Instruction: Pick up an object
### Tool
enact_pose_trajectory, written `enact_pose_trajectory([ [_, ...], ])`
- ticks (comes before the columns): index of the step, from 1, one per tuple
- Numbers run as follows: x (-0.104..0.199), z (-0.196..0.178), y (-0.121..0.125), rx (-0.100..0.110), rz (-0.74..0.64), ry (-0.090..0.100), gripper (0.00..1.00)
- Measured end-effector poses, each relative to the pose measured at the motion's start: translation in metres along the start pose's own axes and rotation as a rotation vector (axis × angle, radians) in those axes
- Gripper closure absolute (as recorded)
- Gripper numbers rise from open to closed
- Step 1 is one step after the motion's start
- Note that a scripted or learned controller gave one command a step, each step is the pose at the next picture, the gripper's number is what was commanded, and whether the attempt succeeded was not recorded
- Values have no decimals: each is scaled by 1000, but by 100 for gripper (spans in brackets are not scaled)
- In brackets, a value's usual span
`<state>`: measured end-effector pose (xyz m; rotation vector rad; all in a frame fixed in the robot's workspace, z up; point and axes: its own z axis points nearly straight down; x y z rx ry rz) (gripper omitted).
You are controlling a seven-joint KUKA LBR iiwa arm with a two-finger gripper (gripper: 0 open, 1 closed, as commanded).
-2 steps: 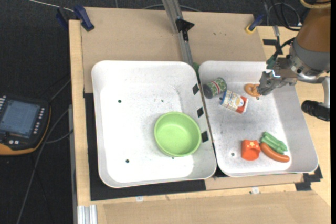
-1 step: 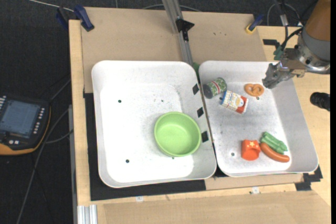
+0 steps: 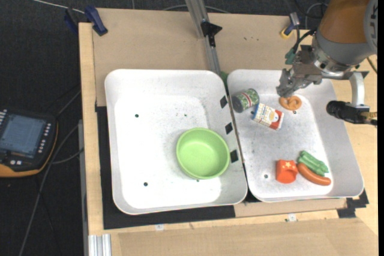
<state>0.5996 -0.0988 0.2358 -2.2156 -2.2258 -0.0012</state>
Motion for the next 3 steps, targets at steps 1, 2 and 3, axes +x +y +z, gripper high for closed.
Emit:
enact_pose_trajectory([
  [1,55,9,10,0,0,0,100],
  [2,104,-2,30,-2,0,0,100],
  [3,156,8,38,0,0,0,100],
])
